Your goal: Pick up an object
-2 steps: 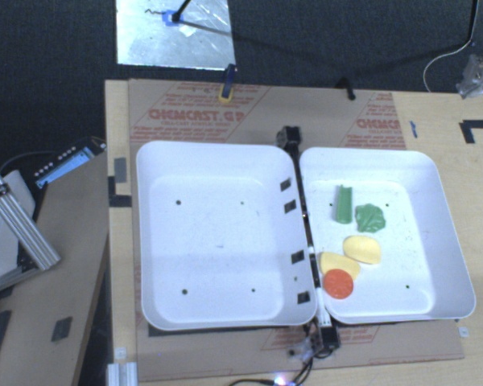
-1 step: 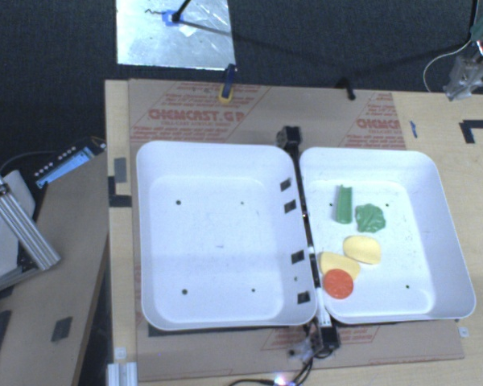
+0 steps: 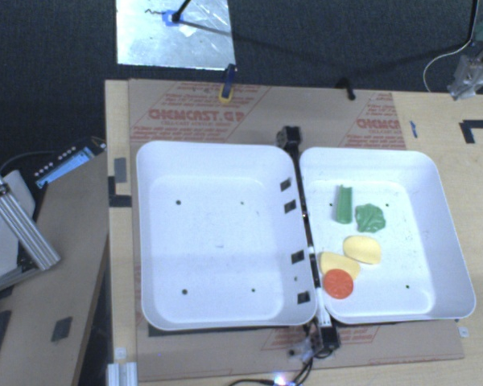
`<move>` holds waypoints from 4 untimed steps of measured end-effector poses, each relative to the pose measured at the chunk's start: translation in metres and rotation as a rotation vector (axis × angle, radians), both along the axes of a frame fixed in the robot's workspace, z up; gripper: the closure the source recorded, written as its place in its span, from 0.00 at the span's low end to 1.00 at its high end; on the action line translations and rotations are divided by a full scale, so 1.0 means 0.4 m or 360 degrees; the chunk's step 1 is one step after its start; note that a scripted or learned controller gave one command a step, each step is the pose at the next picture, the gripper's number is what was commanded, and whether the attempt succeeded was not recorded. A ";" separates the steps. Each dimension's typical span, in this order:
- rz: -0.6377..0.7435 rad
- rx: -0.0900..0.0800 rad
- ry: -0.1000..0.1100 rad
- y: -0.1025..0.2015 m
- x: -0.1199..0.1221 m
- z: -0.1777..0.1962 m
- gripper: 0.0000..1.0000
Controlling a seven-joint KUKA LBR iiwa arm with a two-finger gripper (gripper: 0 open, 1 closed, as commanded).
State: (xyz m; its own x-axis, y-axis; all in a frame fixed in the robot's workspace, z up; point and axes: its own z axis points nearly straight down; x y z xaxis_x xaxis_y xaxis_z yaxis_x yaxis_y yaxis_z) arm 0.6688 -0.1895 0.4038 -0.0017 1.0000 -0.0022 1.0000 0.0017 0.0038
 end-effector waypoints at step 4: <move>0.0004 0.0000 0.0001 0.114 0.000 -0.026 1.00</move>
